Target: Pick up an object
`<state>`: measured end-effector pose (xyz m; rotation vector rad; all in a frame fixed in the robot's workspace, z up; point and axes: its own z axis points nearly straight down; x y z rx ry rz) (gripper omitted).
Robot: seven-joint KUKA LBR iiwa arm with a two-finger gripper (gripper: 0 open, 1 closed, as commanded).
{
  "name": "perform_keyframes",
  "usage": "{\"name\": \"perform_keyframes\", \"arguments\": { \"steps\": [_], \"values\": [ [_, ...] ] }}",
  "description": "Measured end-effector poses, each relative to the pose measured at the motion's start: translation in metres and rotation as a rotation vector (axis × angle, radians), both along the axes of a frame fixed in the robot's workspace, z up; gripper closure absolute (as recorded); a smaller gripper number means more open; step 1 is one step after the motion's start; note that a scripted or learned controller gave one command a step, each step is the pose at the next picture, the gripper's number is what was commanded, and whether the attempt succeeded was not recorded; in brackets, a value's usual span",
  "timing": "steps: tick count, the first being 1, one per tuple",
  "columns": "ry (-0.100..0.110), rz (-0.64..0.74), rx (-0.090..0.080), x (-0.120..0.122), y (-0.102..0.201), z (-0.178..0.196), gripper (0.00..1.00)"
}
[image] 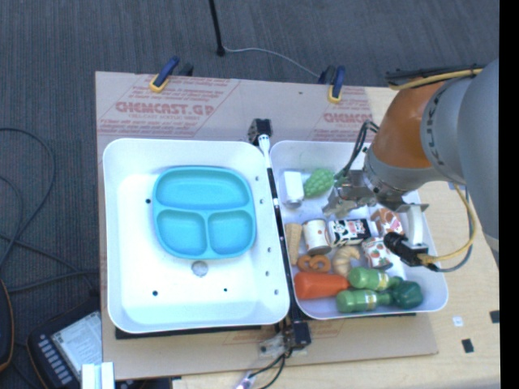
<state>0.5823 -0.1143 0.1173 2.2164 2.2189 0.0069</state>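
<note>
White plastic walls the two bins; the right bin (280, 217), at centre-right of the frame, is crowded with toy food, likely heaped there as picking stock. The gripper (354, 194) hangs low over the pile's upper part, just above a black-and-white carton (350, 230) and beside a green bumpy piece (319, 182), probably to close on whichever lies nearest. Whether it is spread or closed, I cannot tell. A blue tray (203, 211) sits in the left bin.
</note>
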Motion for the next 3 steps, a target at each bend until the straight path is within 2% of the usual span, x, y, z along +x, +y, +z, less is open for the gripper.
{"name": "perform_keyframes", "arguments": {
  "steps": [1, 2, 3],
  "values": [
    [0.0, 0.0, 0.0, 0.0, 0.0, 0.0, 0.0],
    [-0.004, -0.001, -0.003, -0.049, 0.012, -0.029, 0.0],
    [-0.005, -0.002, -0.003, -0.049, 0.012, -0.019, 1.0]
  ]
}}
